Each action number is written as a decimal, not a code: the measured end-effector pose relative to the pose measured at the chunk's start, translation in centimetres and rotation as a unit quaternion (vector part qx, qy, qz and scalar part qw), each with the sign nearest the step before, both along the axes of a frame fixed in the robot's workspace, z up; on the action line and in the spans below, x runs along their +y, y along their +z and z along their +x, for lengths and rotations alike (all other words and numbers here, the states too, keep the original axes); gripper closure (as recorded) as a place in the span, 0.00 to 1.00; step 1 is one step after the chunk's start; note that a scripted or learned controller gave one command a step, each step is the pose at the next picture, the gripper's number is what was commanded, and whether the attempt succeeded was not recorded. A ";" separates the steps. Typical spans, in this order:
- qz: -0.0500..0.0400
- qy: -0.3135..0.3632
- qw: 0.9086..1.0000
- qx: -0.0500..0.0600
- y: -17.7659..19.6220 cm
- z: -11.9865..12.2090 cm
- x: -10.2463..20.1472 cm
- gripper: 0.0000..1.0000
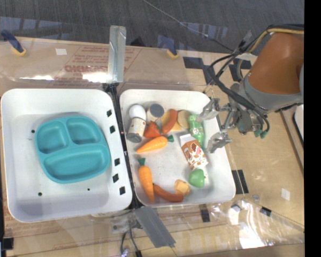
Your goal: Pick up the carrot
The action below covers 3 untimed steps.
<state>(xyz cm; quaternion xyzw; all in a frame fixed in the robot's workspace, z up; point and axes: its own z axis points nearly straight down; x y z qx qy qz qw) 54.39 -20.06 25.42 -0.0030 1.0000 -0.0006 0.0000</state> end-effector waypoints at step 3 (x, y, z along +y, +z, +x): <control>0.001 0.052 0.999 -0.002 -15.2 -5.9 10.8 1.00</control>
